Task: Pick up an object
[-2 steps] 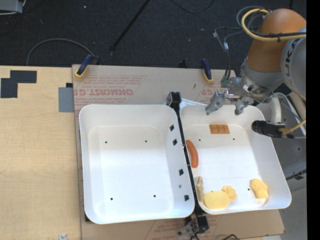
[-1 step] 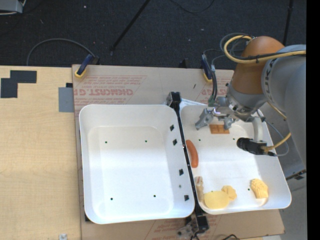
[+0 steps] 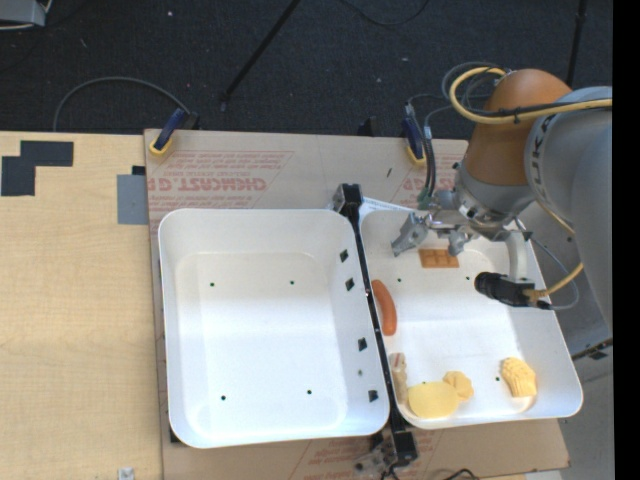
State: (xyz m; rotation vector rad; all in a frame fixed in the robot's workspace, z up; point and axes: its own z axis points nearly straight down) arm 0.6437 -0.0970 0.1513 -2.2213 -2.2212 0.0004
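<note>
My gripper (image 3: 433, 240) hangs over the back of the right bin (image 3: 560, 368), its fingers spread apart and open. Just under and in front of the fingertips a small flat brown piece (image 3: 438, 259) lies on the bin floor, not held. An orange-red sausage-shaped thing (image 3: 385, 308) rests along the bin's left wall. At the front sit a pale yellow lump (image 3: 431, 400), a smaller yellow piece (image 3: 460, 382), a corn cob (image 3: 518, 376) and a little beige piece (image 3: 399, 369).
The left bin (image 3: 190, 268) adjoins the right one at a black-clipped divider (image 3: 362, 298). A black fitting with yellow cable (image 3: 503, 288) on the arm overhangs the right bin's right side. Blue-and-yellow clamps (image 3: 170, 131) hold the board at the back.
</note>
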